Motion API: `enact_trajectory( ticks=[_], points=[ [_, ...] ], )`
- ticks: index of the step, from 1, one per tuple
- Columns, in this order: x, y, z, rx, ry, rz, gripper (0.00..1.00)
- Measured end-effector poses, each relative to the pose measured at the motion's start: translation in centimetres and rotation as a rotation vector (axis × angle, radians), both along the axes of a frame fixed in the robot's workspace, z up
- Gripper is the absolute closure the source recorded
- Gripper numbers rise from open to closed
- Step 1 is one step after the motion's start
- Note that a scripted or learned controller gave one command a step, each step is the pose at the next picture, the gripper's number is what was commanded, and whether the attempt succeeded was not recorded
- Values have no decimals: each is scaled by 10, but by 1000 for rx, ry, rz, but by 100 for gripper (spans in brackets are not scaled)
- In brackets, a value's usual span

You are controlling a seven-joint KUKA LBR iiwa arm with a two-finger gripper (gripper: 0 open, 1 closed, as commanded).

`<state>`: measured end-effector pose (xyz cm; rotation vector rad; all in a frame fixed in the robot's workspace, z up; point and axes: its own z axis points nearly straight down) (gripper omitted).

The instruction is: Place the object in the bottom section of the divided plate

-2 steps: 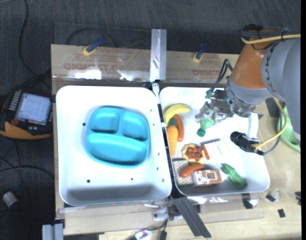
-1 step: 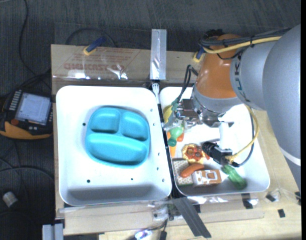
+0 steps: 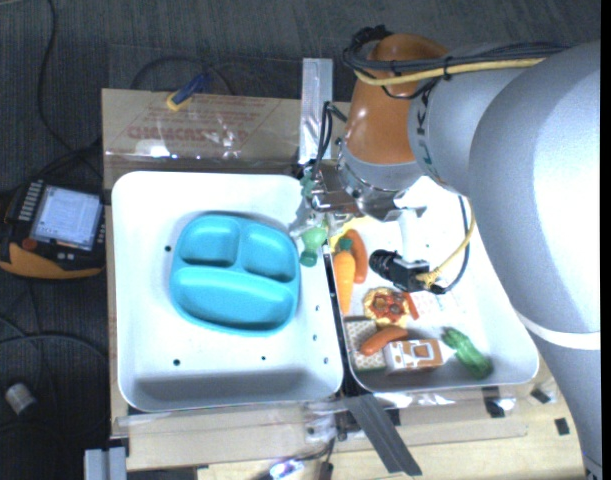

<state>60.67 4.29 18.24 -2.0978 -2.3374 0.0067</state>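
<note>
End effector (image 3: pixel 320 218) sits over the divider between the bins; can't tell its finger state. A small green object (image 3: pixel 310 243), possibly a toy vegetable, hangs just beneath it, beside the blue divided plate (image 3: pixel 235 273) in the left bin (image 3: pixel 135 368). Carrot (image 3: pixel 343 273) lies close by.

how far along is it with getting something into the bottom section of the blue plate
Nothing is placed yet: the blue divided plate in the left bin holds no item. In hand: the end effector sits over the divider between bins, with a small green item just below it; a grip isn't confirmable. Left: carry it over the plate's large bottom section and release.
</note>
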Motion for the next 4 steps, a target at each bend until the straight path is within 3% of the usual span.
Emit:
enact_trajectory(
  ticks=[1, 2, 3, 4],
  points=[
    [0, 0, 0, 0, 0, 0, 0],
    [0, 1, 8, 1, 3, 1, 100],
    [-28, -27, 0, 3, 1, -137, 100],
    [-60, 15, 0, 3, 3, -212, 100]
  ],
)
